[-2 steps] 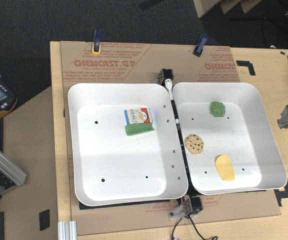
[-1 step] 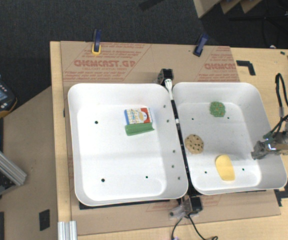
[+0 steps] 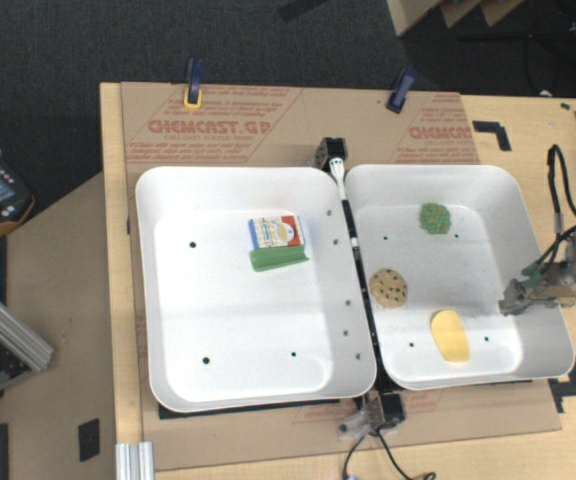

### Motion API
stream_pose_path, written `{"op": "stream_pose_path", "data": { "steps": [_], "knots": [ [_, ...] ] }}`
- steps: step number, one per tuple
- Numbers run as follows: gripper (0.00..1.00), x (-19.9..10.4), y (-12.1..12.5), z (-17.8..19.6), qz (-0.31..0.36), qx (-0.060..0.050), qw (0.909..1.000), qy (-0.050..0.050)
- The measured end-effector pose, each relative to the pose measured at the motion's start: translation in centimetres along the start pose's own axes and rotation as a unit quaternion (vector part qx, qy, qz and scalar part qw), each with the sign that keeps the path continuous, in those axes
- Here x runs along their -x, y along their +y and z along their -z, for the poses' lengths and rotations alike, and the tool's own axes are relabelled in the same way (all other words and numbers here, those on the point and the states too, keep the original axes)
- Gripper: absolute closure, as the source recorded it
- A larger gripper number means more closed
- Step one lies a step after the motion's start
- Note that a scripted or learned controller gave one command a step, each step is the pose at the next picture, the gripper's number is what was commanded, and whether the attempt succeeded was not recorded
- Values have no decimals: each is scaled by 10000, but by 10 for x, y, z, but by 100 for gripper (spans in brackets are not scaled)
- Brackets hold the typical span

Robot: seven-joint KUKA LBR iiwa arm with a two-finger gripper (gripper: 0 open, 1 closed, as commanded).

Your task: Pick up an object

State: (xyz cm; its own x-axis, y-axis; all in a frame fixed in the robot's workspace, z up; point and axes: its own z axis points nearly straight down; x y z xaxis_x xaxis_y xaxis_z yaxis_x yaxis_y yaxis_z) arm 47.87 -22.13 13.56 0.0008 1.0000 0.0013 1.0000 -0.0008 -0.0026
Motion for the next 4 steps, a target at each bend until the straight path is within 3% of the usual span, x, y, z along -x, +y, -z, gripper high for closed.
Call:
{"op": "stream_pose_path", "data": {
  "steps": [1,4],
  "knots": [
    [100,3,1,19,2,27,10000,-17],
    [100,-33,1,73,11,27,10000,-16]
  ]
}}
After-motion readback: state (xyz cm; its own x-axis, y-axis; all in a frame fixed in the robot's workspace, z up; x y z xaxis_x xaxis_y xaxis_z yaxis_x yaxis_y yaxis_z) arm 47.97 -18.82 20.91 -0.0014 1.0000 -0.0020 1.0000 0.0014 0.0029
